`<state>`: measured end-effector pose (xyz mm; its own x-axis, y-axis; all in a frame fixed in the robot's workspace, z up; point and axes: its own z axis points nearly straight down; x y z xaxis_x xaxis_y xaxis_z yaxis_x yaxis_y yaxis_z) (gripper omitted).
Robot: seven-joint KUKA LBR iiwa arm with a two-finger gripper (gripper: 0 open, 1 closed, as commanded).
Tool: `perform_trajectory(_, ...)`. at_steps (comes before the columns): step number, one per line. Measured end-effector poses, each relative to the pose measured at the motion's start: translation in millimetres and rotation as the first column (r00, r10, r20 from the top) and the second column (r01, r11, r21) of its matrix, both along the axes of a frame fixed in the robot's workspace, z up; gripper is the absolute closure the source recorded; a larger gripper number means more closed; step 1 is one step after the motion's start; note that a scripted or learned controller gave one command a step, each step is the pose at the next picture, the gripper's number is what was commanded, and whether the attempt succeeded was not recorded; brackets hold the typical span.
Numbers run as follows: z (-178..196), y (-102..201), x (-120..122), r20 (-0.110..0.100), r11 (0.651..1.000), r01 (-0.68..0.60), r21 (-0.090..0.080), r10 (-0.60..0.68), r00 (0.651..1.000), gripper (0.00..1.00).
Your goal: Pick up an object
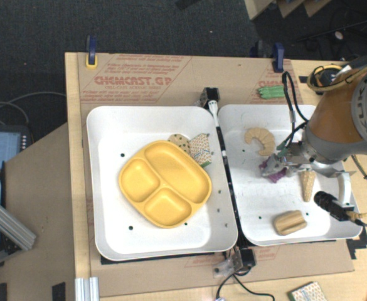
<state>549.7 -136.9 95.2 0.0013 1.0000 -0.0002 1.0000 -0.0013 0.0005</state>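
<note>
In the right bin (252, 231), my gripper (282, 162) is low over the middle, right against a small purple object (271, 170) that lies at its tip. I cannot make out whether that object is held. A tan croissant-shaped piece (260, 138) lies just behind the gripper. Just to the gripper's right, close under the wrist, is a pale cone (307, 184). A brown loaf-shaped block (288, 222) rests near the bin's front edge.
The left bin (101, 168) holds a yellow divided plate (164, 182), with a spotted cookie-like piece (179, 142) and a patterned scrap (201, 147) behind it. A black divider (221, 162) runs between the bins. A green item (271, 92) sits on the board behind the right bin.
</note>
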Motion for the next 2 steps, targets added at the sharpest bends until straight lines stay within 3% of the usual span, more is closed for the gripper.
perform_trajectory(1, 8.8, 43.1, 40.6, 0.005, 1.0, -0.007, 0.0, 0.007, 1.0, 1.0)
perform_trajectory(2, 133.3, 98.7, 71.3, 0.017, 1.0, -0.009, 0.001, 0.009, 1.0, 1.0)
